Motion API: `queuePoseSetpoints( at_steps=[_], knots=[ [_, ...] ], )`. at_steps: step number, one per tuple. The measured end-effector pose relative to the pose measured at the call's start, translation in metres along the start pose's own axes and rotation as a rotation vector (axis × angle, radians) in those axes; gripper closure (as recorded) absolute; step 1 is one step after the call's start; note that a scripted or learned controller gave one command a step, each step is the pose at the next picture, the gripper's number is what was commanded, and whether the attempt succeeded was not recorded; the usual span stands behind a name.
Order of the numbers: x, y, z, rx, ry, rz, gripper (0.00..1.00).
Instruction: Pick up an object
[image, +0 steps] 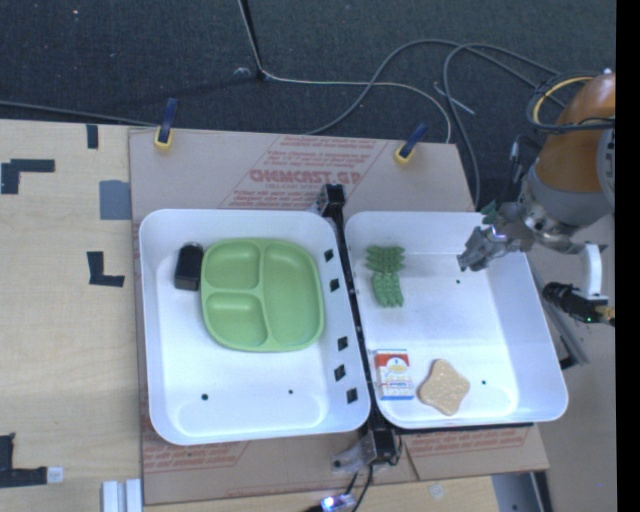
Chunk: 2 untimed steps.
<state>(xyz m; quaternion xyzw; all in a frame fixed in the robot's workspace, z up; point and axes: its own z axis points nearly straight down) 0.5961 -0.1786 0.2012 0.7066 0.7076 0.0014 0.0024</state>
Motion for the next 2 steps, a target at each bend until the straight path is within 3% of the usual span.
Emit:
queuePoseSetpoints(
  at_steps=[1,2],
  knots=[
    [0.007,-0.004,-0.047,0.001,0.001,-0.001,1.00],
    [0.061,-0.028,-0.047,0.007,0.003,-0.004,1.00]
  ],
)
